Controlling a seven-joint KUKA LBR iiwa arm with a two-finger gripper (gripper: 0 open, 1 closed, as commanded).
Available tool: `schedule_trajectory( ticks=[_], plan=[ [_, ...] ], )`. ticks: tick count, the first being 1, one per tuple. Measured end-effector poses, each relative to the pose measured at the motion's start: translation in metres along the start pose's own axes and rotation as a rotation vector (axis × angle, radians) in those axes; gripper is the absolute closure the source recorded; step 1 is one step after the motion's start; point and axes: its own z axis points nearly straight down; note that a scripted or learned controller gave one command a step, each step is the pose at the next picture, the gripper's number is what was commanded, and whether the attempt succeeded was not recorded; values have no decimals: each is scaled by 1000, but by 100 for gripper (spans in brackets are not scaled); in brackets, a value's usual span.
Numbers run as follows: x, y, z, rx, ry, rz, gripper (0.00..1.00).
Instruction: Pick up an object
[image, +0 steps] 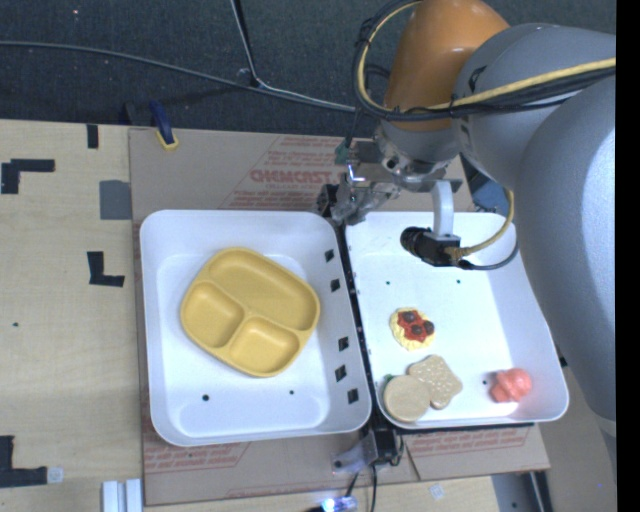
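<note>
You see the gripper (352, 200) above the bins' far shared edge; I cannot tell its state. Nearby objects lie in the right bin (500, 290): pizza (412, 327), cookies (422, 387), a pink piece (510, 385). The left bin (165, 250) holds a yellow tray (250, 310).

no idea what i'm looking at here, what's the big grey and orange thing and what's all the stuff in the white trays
The big grey shape with the orange band is a robot arm, reaching in from the right. The single camera is fixed above the bench, looking down at a slant. The arm's gripper sits near the top of the divide between two shallow white bins.

The left bin holds a yellow divided plate. The right bin holds small toy foods: a round piece with red topping, two tan cookie-like pieces that overlap, and a pink piece in the near right corner.

I cannot see anything between the gripper's fingers, so nothing appears held.
</note>
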Motion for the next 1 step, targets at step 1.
schedule_trajectory(
  ticks=[1],
  plan=[
    [51,2,-1,0,0,0,100]
  ],
)
